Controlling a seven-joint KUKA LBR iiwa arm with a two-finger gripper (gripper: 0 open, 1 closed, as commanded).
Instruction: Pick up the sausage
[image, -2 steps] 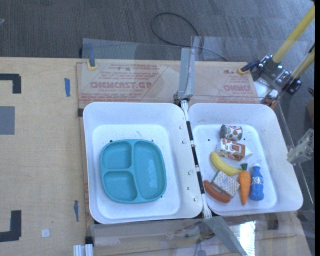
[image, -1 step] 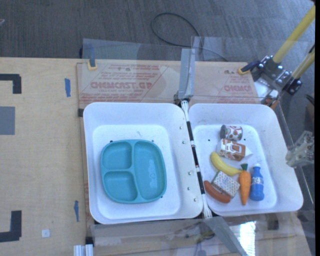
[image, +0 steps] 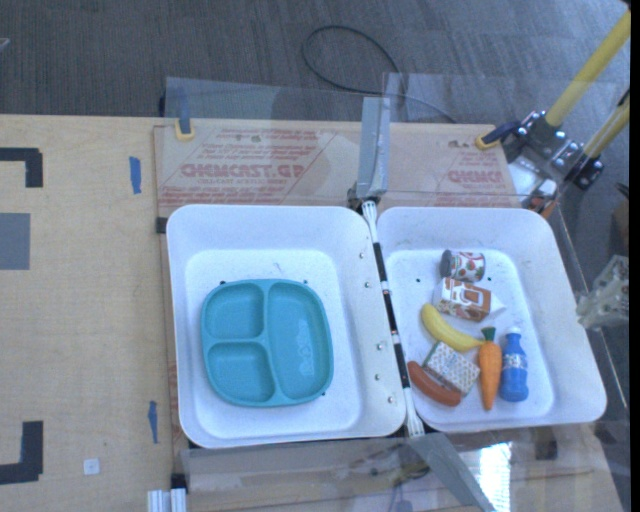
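Sausage (image: 433, 384) — lying in right bin (image: 570, 300), front-left corner, touching sandwich pack (image: 453, 367); banana (image: 447, 330), carrot (image: 489, 372), blue bottle (image: 514, 367) close by. Teal plate (image: 267, 342) in left bin (image: 190, 300). Tool state — cannot tell.

Two white bins side by side. Left bin (image: 190, 240): teal divided plate (image: 267, 342), centred. Right bin (image: 570, 300): small can (image: 462, 265) toward far edge; carton (image: 466, 299) below it; banana (image: 448, 330); sausage (image: 434, 384) at near-left corner, touching a patterned packet (image: 455, 366); carrot (image: 489, 372) and blue bottle (image: 513, 366) side by side.
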